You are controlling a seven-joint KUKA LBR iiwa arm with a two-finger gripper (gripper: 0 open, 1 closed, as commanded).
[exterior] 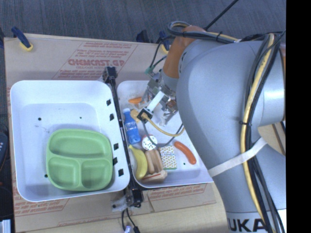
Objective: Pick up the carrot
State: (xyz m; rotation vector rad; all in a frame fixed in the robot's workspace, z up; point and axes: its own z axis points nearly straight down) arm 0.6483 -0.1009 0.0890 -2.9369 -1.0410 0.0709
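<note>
The carrot (135, 100) is a small orange tapered piece near the far left of the right bin (200, 174), and the gripper partly hides it. My gripper (163, 100) hangs low over the far end of that bin, just right of the carrot and close to it. Whether it touches the carrot cannot be told. The grey arm covers the bin's right side.
In the right bin lie a blue bottle (131, 126), a spotted white ball (149, 141), a banana (140, 163), a hot dog bun (154, 165), a checkered block (168, 158) and a red-orange sausage (185, 152). The left bin (29, 110) holds a green divided plate (79, 159).
</note>
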